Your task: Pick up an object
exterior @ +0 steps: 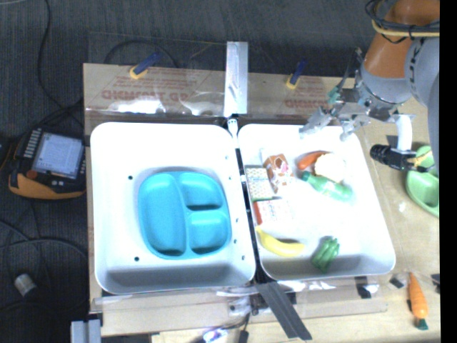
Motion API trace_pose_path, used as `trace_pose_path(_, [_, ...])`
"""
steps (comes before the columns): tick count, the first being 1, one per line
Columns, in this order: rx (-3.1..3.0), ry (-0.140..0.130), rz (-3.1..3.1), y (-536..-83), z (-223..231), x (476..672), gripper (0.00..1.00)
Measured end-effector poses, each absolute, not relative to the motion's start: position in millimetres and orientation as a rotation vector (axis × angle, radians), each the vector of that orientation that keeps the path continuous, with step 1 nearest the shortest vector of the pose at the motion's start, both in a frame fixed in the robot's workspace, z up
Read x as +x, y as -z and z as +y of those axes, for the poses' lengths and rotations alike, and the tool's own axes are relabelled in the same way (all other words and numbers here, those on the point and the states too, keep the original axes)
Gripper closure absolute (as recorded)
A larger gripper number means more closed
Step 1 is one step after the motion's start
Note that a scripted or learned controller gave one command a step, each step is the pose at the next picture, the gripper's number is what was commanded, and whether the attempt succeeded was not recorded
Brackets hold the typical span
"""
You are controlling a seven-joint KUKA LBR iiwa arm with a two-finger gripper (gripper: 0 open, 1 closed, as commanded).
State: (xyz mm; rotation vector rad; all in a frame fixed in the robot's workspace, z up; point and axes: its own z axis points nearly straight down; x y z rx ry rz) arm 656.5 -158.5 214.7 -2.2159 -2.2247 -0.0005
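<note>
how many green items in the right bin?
2. A green bottle lies near the right bin's far right part, beside a white item. A green pepper-like toy sits at the near edge, right of the banana. More may be hidden.

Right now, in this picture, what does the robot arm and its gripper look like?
The arm at the view's upper right has a rounded orange section with grey casing beside it, and dark cables loop around the top of the orange part. Below it the gripper is a small assembly of pale grey metal parts with thin dark pieces and a little green detail on it. No lettering or markings can be made out.
</note>
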Motion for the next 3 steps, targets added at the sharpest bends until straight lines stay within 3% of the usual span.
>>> trace_pose_path(1, [-2.165, -0.005, -2.278, -103.1, -183.8, 641.4, 0.00])
trace_pose_path(2, [-2.076, 0.001, -2.318, -91.8, -210.7, 670.3, 0.00])
trace_pose_path(3, [-2.073, -0.005, -2.325, -101.4, -209.3, 671.2, 1.00])
